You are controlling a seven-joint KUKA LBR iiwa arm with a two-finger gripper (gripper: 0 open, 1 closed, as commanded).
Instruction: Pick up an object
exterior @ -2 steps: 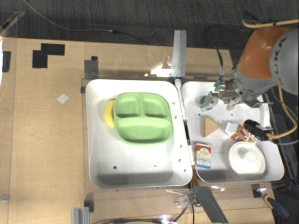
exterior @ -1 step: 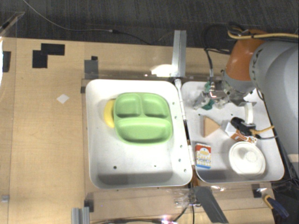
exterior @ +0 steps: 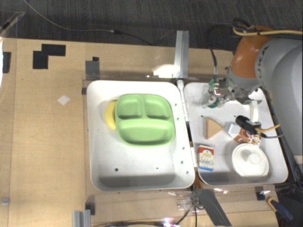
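Observation:
My gripper (exterior: 214, 97) hangs low over the back part of the right bin (exterior: 279, 174), near its far wall. No object shows in its grasp. In front of it lies a tan wedge (exterior: 212, 127). A small red and blue box (exterior: 205, 157) sits at the bin's front left. A white round bowl (exterior: 250, 160) stands at the front right. Just behind the bowl is a small orange and brown packet (exterior: 246, 136).
The left bin (exterior: 137, 171) holds a green divided plate (exterior: 143, 118) with a yellow thing (exterior: 110, 115) poking out under its left edge. A metal post (exterior: 182, 56) stands behind the divider between the bins. The arm's orange band (exterior: 246, 56) rises at the back right.

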